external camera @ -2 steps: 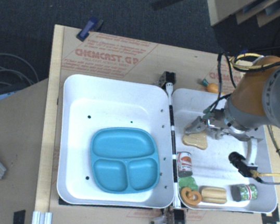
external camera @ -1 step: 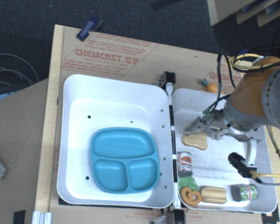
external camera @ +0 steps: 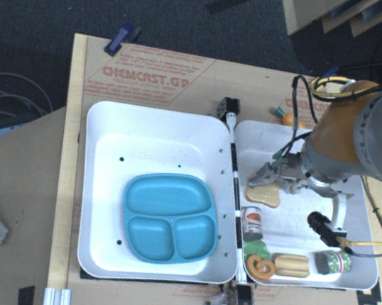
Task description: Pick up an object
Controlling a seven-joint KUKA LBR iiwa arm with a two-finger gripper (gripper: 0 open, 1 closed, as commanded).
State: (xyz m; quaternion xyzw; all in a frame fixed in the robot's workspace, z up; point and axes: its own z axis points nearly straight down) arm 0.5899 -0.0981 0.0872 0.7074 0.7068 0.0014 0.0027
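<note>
My gripper (external camera: pixel 275 179) is low in the right bin (external camera: pixel 301 140), near its left wall. It hangs right over a flat tan toy slice of bread (external camera: pixel 263 194), touching or nearly touching its top edge. Nearer the camera in the same bin lie a small red-labelled can (external camera: pixel 251 223), a green toy vegetable (external camera: pixel 257 249), an orange ring (external camera: pixel 260 268), a toy hot dog bun (external camera: pixel 292 265) and a green can (external camera: pixel 336 262) on its side. I see nothing lifted.
The left bin (external camera: pixel 107 135) holds a blue divided plate (external camera: pixel 170 217). The divider between the bins (external camera: pixel 234 176) runs just left of the gripper. The grey and orange arm (external camera: pixel 356 131) covers the right bin's back right part.
</note>
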